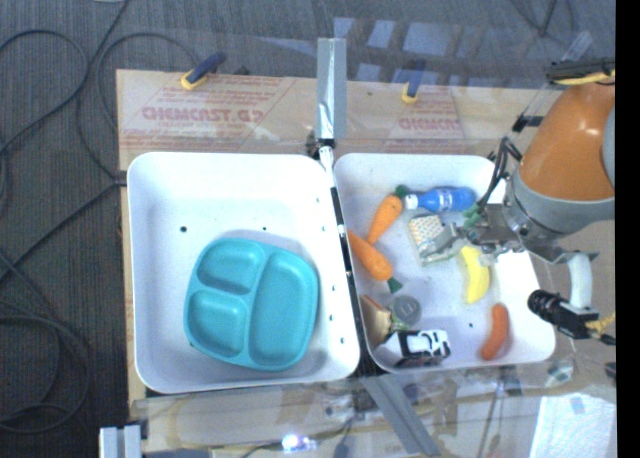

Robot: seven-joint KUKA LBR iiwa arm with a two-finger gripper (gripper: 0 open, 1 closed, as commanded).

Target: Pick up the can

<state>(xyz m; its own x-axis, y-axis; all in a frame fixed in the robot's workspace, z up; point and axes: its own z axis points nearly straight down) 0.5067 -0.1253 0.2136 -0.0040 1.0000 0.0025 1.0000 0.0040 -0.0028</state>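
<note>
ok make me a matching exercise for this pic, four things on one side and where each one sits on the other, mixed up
Things
1. teal divided plate
2. blue bottle
3. banana
4. red sausage

Places
A. right bin, near its far wall
B. right bin, near corner on the arm's side
C. left bin
D. right bin, just below the gripper

Pairs: 1-C, 2-A, 3-D, 4-B

can (406, 307) | grey lid up (upright) | right bin, near front
</note>
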